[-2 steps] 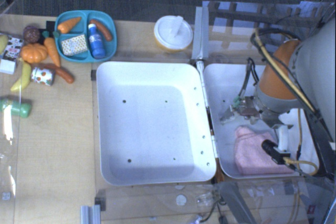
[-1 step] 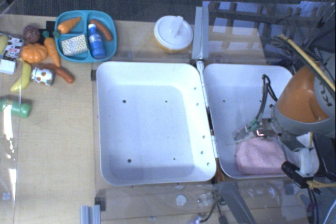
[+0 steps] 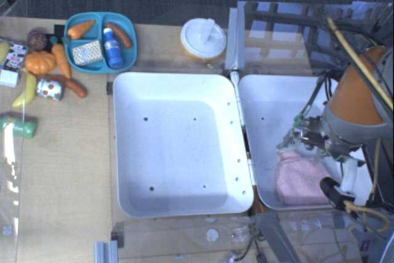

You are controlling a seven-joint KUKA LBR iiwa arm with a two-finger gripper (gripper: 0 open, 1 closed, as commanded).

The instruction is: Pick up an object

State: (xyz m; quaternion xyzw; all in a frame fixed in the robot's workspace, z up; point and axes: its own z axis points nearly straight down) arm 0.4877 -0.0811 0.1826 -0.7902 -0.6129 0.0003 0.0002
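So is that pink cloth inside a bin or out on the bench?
Inside. The pink cloth lies bunched in the right bin, at its near corner.

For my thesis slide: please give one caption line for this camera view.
Gripper poised just above pink cloth in right bin.

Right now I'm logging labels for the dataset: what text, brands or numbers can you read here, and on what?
None can be read.
Can: printed label, too small to read.
Blue bottle: label blurred.
Card at the left edge: black and white print, illegible.
Pink cloth, bins: no text visible.
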